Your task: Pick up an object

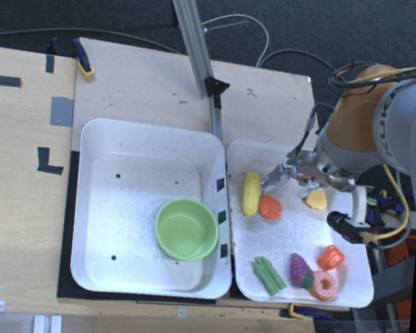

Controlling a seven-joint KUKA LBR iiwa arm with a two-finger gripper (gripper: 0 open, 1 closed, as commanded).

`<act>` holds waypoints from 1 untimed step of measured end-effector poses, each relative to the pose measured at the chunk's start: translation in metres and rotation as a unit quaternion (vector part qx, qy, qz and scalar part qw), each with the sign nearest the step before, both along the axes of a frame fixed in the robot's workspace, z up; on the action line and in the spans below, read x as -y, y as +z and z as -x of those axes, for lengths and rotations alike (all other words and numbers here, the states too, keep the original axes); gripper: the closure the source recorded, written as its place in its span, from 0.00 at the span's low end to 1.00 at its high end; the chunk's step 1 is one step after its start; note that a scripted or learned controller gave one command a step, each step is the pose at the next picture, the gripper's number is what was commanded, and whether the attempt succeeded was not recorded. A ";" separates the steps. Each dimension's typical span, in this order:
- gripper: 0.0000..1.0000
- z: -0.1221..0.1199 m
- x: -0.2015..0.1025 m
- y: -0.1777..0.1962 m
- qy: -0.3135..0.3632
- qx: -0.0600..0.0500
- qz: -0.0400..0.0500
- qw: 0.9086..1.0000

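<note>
The right bin (297, 156) holds several toy foods. A yellow corn cob (251, 194) stands lengthwise at its left side, with an orange-red tomato (270, 207) touching it on the right. My gripper (277, 178) hangs just above and right of the corn, over the tomato's far side, with nothing seen in it. A small yellow piece (316, 200) lies to the right, under the wrist. Along the front lie a green vegetable (268, 275), purple grapes (299, 269), a pink donut (324, 284) and a red pepper (330, 257).
The left bin (107, 145) holds a green bowl (186, 229) near its front right corner. A metal pole (195, 36) slants over the back of the bench. Cables and a black fitting (345, 226) hang off the arm over the right bin's right side.
</note>
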State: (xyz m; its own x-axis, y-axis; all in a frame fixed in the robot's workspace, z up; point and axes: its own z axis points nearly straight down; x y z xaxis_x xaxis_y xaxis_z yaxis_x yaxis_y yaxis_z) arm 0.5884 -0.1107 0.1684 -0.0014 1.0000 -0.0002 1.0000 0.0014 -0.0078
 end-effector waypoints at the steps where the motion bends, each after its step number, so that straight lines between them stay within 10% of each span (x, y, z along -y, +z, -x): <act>1: 0.00 0.000 -0.008 -0.047 0.000 0.000 0.000 1.000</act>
State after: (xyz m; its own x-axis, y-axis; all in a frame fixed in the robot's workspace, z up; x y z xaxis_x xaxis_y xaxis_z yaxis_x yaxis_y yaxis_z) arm 0.5879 -0.1030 0.1216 -0.0014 1.0000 0.0002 1.0000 0.0014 -0.0071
